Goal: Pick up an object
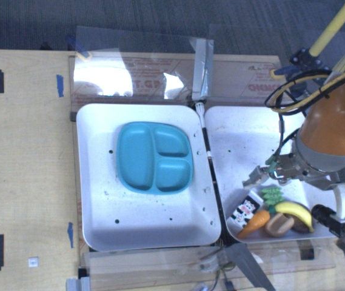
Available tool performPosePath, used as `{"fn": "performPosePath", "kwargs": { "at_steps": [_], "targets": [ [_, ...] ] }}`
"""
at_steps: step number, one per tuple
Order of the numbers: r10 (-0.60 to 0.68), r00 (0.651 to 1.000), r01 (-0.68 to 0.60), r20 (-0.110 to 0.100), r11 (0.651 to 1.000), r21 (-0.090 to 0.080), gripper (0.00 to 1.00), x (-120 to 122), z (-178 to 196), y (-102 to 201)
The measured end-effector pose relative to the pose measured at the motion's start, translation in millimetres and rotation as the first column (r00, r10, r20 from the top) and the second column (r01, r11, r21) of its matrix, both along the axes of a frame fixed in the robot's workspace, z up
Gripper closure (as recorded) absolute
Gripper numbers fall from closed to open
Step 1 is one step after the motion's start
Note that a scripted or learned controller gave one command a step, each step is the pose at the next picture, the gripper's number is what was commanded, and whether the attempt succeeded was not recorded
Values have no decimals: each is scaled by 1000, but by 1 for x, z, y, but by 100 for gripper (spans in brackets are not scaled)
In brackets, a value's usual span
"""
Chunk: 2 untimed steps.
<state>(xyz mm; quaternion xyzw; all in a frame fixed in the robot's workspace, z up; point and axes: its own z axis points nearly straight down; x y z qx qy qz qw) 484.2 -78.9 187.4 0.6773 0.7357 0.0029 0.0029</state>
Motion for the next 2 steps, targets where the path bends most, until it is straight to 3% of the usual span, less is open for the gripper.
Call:
{"fn": "performPosePath", "kwargs": {
  "at_steps": [1, 2],
  "targets": [
    [67, 998, -67, 10, 998, -3, 0, 1, -87, -22],
    [-189, 982, 189, 9, 982, 2, 0, 14, -96, -25]
  ]
}}
